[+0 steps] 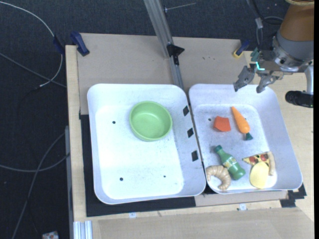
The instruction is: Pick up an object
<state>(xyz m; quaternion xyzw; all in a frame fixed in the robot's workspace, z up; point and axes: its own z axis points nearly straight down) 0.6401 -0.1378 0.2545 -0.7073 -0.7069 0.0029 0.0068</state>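
So the gripper (253, 83) is hanging over the far edge of the right bin (286, 133), jaws spread apart with nothing between them. In that bin: an orange carrot (240, 120) next to a small red-orange block (222, 124), and nearer the front a green bottle (231, 163), a croissant (220, 176), a pizza slice (260, 159) and a yellow lemon-looking thing (259, 176). The left bin (104, 173) has a green bowl (150, 120) at its far side.

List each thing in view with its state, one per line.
hand: open, holding nothing, above the right bin's far rim
green bowl: upright, in left bin
green bottle: lying on its side
carrot: lying flat
croissant: lying against the bottle
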